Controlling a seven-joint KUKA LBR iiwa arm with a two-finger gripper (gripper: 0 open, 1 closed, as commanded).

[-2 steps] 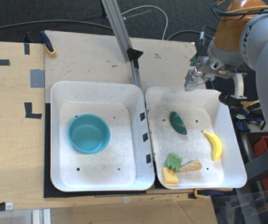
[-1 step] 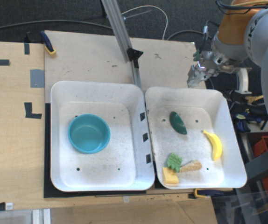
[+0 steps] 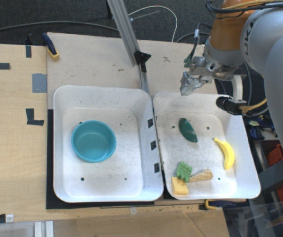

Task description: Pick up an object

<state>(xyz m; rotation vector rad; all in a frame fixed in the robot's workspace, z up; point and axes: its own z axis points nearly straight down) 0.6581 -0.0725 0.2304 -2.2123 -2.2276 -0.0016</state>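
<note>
The end effector hovered above the right bin's far edge; its grip state was unclear. A banana lay below, not yet picked.

My arm reaching in from right, orange band above wrist. My gripper pointing down-left, hanging high, nothing between fingers. Wrist bent downward, cables trailing.
</note>
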